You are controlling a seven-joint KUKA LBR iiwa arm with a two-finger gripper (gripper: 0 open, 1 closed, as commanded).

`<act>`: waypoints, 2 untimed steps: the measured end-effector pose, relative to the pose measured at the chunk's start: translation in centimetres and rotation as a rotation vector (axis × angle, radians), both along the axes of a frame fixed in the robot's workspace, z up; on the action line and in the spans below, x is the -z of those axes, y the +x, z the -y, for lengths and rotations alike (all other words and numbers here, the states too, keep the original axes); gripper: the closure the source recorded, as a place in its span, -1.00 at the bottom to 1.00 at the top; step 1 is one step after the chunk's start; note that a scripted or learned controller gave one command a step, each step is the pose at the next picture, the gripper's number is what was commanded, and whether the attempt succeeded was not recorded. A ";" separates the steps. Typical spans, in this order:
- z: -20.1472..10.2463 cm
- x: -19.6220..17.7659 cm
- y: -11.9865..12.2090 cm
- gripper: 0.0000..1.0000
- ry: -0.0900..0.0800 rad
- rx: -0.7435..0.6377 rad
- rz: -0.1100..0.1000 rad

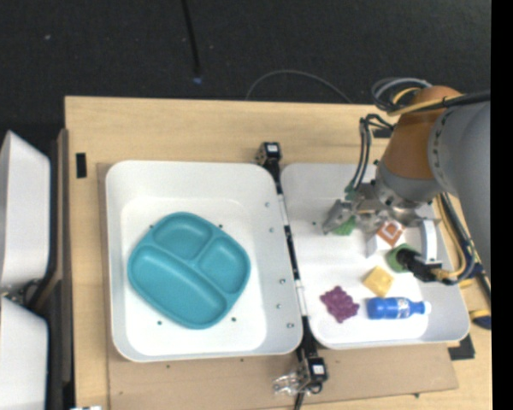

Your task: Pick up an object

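From the camera above the counter (85, 126), you see two white bins side by side. The left bin (137, 331) holds a teal divided plate (188, 268), lying flat in the middle left of the frame. The right bin (312, 195) holds the small things you could pick: a purple piece (339, 303) near its lower left, a yellow block (378, 279) just right of that, a blue bottle (395, 308) lying on its side along the lower edge, a dark green thing (402, 259) toward the right, and an orange-and-white block (391, 232) under the arm.

The gripper (352, 220) sits low over the upper middle of that right bin, with a small green thing (345, 225) right at its tips. You cannot tell from this angle how wide the gripper stands or whether the green thing is truly caught in it; the wrist hides the gap.

Judging by this, you are at the grasp step, with the lift not yet made. The next move calls for a firm close on the green thing, then a straight rise clear of the orange-and-white block close beside it.
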State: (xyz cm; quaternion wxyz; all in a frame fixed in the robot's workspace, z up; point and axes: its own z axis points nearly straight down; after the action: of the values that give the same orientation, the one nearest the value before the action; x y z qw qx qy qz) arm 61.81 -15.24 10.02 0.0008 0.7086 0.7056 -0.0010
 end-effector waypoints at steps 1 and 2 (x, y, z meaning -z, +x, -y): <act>0.1 -1.3 0.1 1.00 0.000 0.002 0.005; 0.6 -5.8 -0.1 1.00 0.001 0.000 0.006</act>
State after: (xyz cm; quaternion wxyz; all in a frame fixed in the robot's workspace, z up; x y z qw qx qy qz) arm 61.70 -15.84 15.82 0.0024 0.7087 0.7055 0.0014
